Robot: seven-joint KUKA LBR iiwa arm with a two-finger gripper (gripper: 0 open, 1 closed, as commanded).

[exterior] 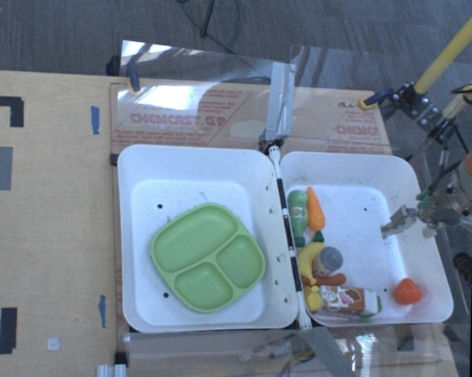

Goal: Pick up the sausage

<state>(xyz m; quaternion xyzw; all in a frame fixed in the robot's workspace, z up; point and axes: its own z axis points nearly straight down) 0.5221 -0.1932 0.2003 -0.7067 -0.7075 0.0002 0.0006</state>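
Over the right bin's [353, 169] far right side, that's where I am; my gripper [395, 222] hangs above the bare white floor, and from this slanted view I cannot tell how it is set; nothing is in my grasp that I can make out. The sausage [329, 280] lies untouched near the bin's left wall, wedged in a cluster, just above the juice carton [346, 300] and just below the grey-lidded can [328, 260]; it's well apart from me, so by my reckoning the pick hasn't begun; approach, descent, grip and lift are all left. Now the count: two white bins; one green divided plate [208, 257] in the left bin [194, 163]; in mine, one sausage, one carrot [316, 210], one green bottle [298, 211], one can, one carton, some yellow pieces, one red-orange fruit [408, 291] alone at the near right corner.
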